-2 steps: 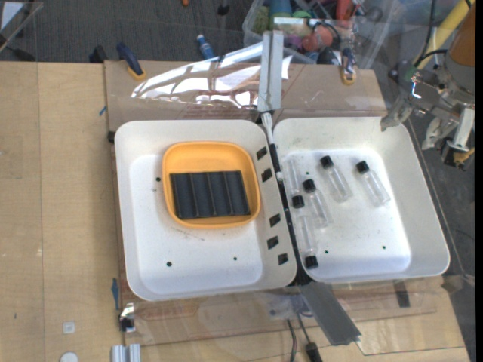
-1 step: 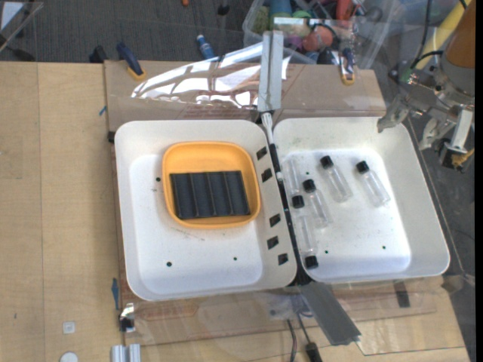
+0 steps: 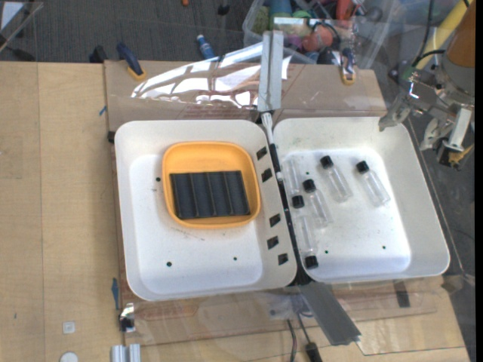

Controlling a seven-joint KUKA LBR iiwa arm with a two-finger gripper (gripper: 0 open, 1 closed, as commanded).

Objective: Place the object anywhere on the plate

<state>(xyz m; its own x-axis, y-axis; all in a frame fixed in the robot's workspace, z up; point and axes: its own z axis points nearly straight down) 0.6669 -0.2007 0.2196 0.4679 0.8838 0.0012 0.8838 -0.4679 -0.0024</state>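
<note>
Wooden bench boards carry two shallow white bins side by side, with a cluttered clear tub of toys behind them. An orange plate (image 3: 175,163) sits in the left bin (image 3: 143,262), and a black ridged block (image 3: 210,194) already covers most of its floor. The right bin (image 3: 400,232) holds several clear vials with black caps: one vial (image 3: 336,181) near the middle, another vial (image 3: 374,188) just to its right, and the rest lying close to the divider. The gripper (image 3: 445,130) hangs beyond the right bin's far right corner, above the rim and well apart from every vial; whether it is open or closed cannot be told at this slant. The step in hand looks like the reach for a vial. The two middle vials seem the better choice, since they lie apart from their neighbours and from the wall. A grasp across the body, square to its length, should stop the smooth tube rolling away. On the plate, a low release onto the block should keep the vial from rolling off.
</note>
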